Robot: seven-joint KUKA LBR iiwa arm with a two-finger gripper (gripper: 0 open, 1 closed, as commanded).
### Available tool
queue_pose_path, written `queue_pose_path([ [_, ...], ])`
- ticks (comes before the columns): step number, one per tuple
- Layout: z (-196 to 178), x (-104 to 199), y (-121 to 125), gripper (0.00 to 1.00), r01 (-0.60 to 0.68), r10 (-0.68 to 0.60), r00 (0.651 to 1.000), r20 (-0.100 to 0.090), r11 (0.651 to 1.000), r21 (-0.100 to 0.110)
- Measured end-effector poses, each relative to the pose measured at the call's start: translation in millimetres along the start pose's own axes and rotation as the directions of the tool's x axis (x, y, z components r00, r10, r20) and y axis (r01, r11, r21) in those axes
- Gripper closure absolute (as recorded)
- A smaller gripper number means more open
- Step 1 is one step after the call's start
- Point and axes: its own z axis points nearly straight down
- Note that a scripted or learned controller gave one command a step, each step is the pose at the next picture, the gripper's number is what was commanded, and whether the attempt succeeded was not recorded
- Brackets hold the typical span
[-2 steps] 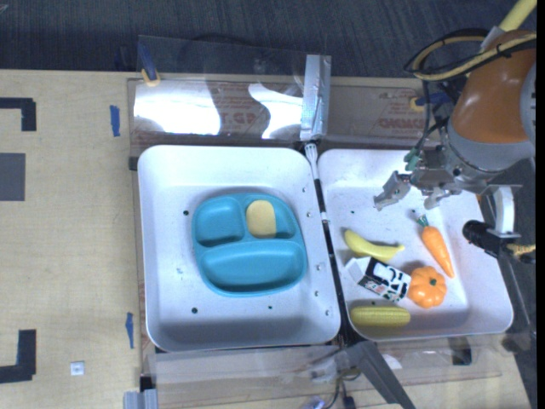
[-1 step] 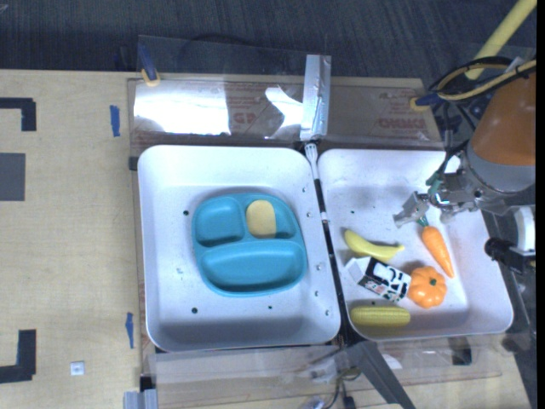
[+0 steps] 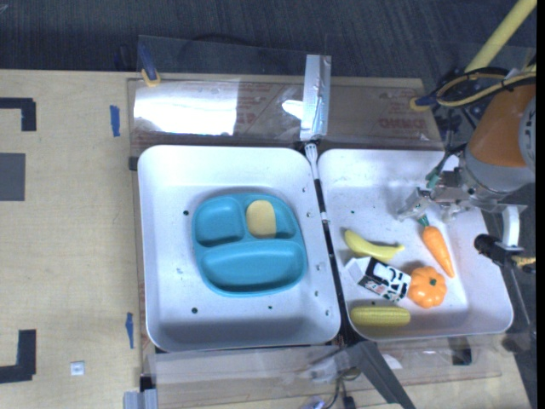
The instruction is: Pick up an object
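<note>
Jaws look parted on the gripper; just below, the carrot seems light, stiff, smooth; grip its thick top.

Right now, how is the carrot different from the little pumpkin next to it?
The carrot is long and pointy, while the pumpkin is round and squat. The carrot lies slanted, its thin tip toward the bin's right edge; the pumpkin sits upright with its stem on top. The carrot is nearer the end effector; the pumpkin sits lower, beside the black-and-white box. Both are orange and lie in the right bin.
</note>
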Motion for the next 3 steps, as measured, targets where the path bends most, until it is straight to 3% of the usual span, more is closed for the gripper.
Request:
queue_pose_path([
  [1, 5, -5, -33, 0.00, -0.090, 0.090, 0.996, -0.010, 0.996, -0.005],
  [2, -37, -8, -62, 0.00, -0.096, 0.096, 0.995, -0.001, 0.995, 0.001],
  [3, 1, 11, -33, 0.00, 0.024, -0.024, 1.000, 0.001, 1.000, 0.001],
])
